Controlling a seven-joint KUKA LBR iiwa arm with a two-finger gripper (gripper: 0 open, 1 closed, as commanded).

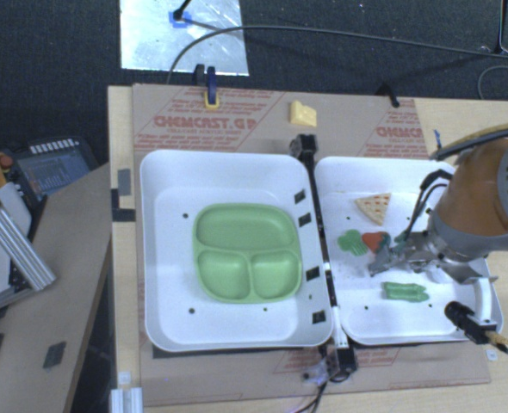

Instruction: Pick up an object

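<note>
1. Red, a small toy piece (374, 241) lies in the right bin (340, 188), touching a green leafy piece (352, 243) on its left side; both sit near the bin's middle
2. Green too, a long bumpy pod-like toy (405, 292) lies flat closer to the bin's near rim, apart from the red piece
3. Tan and triangular, a speckled wedge (374, 206) rests farther back in the same bin
4. Metal-grey, the gripper (386, 260) hangs low between the red piece and the pod, its tip pointing toward the left; whether its fingers are parted or closed cannot be told, and nothing is seen between them
5. Orange and grey, the arm (482, 200) comes in from the right and bends down over the right bin
6. Pale green, a divided plate (246, 250) with three compartments lies in the left bin (164, 231)
7. Brown board (349, 119) under the bins carries red print reading "CHEMCAST", seen twice along the far edge
8. Yellow, a small block (303, 114) sits on that board beyond the bins, beside a blue-and-yellow clamp (210, 86)
</note>
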